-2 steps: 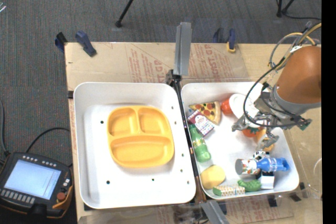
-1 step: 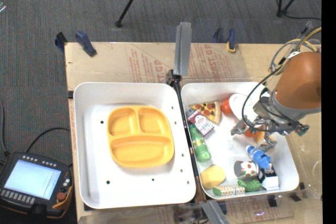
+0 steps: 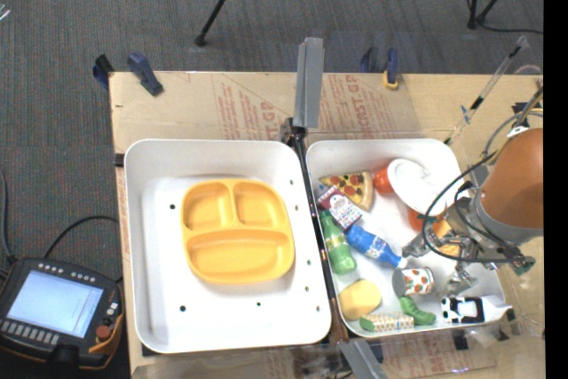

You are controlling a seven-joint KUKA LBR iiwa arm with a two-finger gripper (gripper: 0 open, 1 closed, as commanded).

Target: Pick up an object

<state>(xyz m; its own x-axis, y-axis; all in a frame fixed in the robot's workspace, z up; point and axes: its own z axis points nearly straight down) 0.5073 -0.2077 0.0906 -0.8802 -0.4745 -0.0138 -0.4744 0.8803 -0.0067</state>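
My gripper (image 3: 446,255) hangs low over the right side of the right bin (image 3: 355,151), under the grey wrist and the orange band. Right beside it, to the left, stands a small white can with orange dots (image 3: 415,280), and a blue bottle (image 3: 374,245) lies further left. An orange item (image 3: 438,228) is partly hidden behind the gripper. A black-and-white cow-patterned piece (image 3: 463,310) lies just below it. No object can be seen in the gripper's grasp.
The right bin also holds a pizza slice (image 3: 350,185), a red tomato (image 3: 382,180), a white disc (image 3: 417,182), a green bottle (image 3: 337,245), a yellow lemon (image 3: 359,298) and a green pepper (image 3: 414,310). A yellow divided plate (image 3: 238,230) lies in the left bin (image 3: 151,280).
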